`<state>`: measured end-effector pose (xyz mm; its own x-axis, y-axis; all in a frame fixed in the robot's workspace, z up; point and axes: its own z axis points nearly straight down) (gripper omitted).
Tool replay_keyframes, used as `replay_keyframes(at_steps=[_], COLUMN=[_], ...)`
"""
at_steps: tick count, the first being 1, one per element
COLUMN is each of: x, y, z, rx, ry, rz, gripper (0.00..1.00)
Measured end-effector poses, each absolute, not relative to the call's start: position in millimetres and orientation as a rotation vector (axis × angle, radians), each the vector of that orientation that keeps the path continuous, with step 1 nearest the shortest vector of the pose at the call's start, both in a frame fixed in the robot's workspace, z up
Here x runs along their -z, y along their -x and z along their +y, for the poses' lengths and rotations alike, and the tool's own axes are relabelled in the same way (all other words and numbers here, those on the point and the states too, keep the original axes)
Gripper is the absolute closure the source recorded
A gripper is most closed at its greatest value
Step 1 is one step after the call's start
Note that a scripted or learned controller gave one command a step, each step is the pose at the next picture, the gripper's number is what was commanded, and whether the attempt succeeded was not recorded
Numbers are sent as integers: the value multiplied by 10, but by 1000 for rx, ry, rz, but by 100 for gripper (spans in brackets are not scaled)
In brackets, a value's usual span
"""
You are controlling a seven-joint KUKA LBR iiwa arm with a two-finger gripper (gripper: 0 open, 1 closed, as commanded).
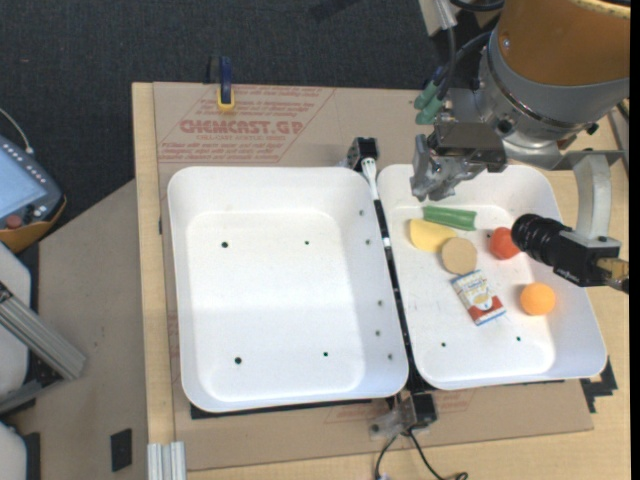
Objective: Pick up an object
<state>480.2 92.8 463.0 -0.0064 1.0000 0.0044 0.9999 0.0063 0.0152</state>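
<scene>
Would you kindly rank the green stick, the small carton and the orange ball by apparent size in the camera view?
1. small carton
2. green stick, roughly as long but thinner, so nearly tied
3. orange ball

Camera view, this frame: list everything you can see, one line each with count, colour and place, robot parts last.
Bins: 2, white, side by side on the bench.
Green stick: 1, green, right bin, far side.
Yellow piece: 1, yellow, beside the green stick.
Tan disc: 1, tan, against the yellow piece.
Red object: 1, red, partly hidden.
Orange ball: 1, orange, right side.
Small carton: 1, white and red, bin middle.
Gripper: 1, grey, above the green stick.
</scene>
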Motion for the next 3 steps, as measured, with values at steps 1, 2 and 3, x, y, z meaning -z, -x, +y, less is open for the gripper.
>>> replay_keyframes(at_steps=[1,2,3], x=[-3612,-3281,-4149], y=[-4935,-4781,-4801], z=[1041,920,1053], rx=[13,9,-15], ry=[-2226,-2227,-2215], rz=[2225,2222,2220], gripper=[100,100,100])
